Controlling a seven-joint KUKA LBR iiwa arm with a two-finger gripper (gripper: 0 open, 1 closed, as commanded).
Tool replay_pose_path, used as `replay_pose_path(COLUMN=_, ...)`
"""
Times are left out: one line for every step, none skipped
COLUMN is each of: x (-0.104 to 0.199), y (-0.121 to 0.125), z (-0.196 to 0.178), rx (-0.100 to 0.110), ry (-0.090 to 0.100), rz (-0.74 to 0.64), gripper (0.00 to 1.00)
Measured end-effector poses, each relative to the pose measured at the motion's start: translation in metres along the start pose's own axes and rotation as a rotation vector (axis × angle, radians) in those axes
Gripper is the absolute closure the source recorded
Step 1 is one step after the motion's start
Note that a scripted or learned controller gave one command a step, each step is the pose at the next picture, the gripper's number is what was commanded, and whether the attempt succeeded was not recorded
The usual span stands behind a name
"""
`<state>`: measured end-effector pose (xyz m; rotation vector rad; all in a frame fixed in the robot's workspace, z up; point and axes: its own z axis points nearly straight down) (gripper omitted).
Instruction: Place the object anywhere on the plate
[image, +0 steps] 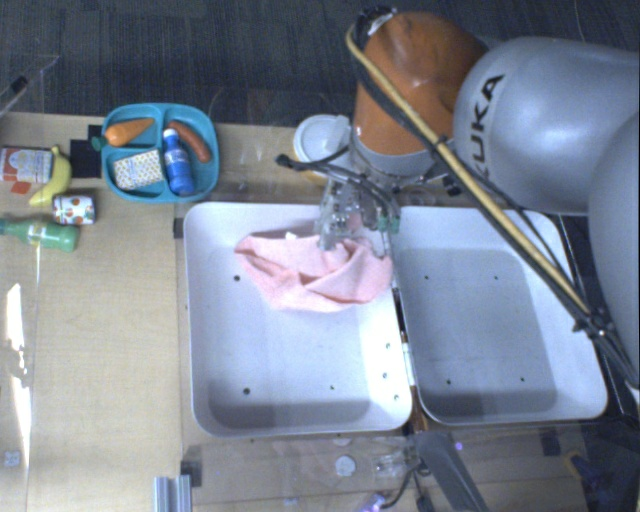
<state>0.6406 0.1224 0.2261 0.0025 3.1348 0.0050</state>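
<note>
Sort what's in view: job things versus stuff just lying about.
Job: pink cloth in the left bin; claw at the cloth's upper edge; blue divided plate.
Lying about: banana, small can, green bottle, white cup, right bin.

Robot lab bench, no home kitchen. Big grey KUKA arm (540, 120) with orange band fills 1 to 3 o'clock, yellow cable (470, 170) running down its side. Two shallow white bins (300, 400) sit side by side at centre on pale wood bench (90, 380). At 10 o'clock, blue divided tray (205, 150) of toy food, plus toy banana (52, 178) and small can (73, 209): test props, probably plastic. Dark carpet (200, 50) along 12 o'clock.
</note>
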Motion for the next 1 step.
replay_pose_path(x=-0.0002, y=-0.0001, z=-0.0003, rx=0.000, ry=-0.001, rz=0.000, gripper=0.00)
